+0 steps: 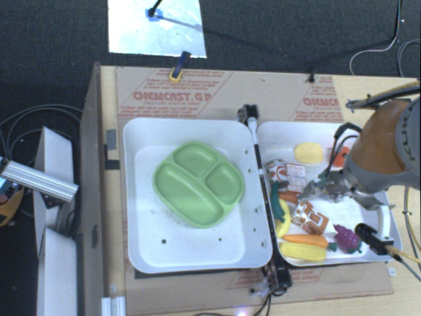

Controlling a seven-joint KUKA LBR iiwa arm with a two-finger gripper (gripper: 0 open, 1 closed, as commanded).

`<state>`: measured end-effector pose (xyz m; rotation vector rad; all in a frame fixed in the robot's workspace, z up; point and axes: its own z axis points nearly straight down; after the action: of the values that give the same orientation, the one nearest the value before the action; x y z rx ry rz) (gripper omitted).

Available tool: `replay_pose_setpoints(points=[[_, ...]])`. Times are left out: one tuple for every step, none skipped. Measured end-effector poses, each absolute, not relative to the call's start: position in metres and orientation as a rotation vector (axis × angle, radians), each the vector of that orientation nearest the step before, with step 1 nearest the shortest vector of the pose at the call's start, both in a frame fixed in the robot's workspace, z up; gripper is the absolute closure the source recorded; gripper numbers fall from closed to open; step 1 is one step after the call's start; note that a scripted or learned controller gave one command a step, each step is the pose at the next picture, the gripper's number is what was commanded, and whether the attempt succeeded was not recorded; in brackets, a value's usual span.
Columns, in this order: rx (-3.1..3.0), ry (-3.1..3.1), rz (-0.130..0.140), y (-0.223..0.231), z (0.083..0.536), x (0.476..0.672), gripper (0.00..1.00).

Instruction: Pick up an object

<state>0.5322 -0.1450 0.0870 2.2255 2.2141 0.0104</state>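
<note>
On the table, two white bins sat side by side; the cardboard liner beneath carried red print reading "CHEMCAST GP". At 9 o'clock from the arm, the left bin held a green divided plate. Inside the right bin, the end effector hung low over the toy food, and whether it was clenched or released could not be told. Nearest candidate was the brown-and-white carton, just beside the end effector at 6 o'clock, long axis running 10 to 4 o'clock. Further items: corn cob at 6 o'clock, yellow lemon at 12 o'clock, purple grapes at 4 o'clock. Carton print was illegible.
</note>
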Motion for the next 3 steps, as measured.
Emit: replay_pose_setpoints(points=[[2.204,2.203,0.015,-0.09,0.091,0.511,0.0],[2.218,2.219,0.001,-0.124,0.084,0.545,0.0],[2.212,2.216,-0.003,-0.087,0.085,0.534,0.0]])
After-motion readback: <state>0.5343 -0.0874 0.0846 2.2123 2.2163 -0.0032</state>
